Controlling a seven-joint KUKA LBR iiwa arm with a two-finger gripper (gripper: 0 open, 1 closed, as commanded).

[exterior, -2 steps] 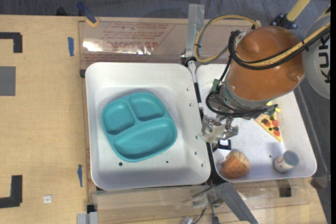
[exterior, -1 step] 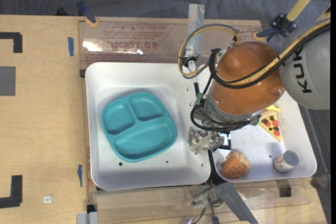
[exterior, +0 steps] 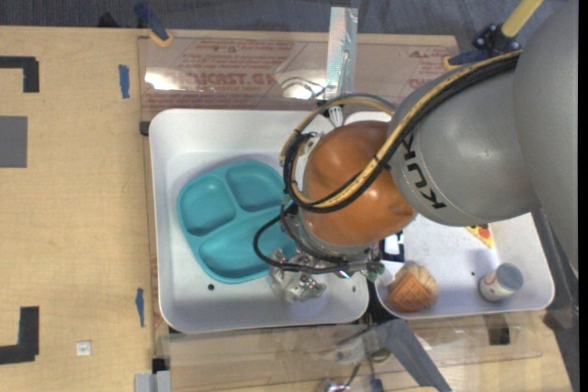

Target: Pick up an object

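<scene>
arm (exterior: pixel 459 151) reach is made from the right, with the orange band (exterior: pixel 354 184) hanging over the near right part of the left bin (exterior: pixel 170 197). the gripper (exterior: pixel 299 285) is lowered to the bin floor just beside the near edge of the teal divided plate (exterior: pixel 230 216), apparently so that something at that edge can be taken. whether it is parted or closed cannot be told, since the wrist hides most of it; a pale, crumpled-looking mass is seen there, possibly an object, though this is uncertain. in the right bin (exterior: pixel 533 243) a tan, waffle-patterned cone-like item (exterior: pixel 411 287) and a small grey cup-like piece (exterior: pixel 499 282) are left lying well apart from the gripper. nothing is judged to be lifted yet.
</scene>
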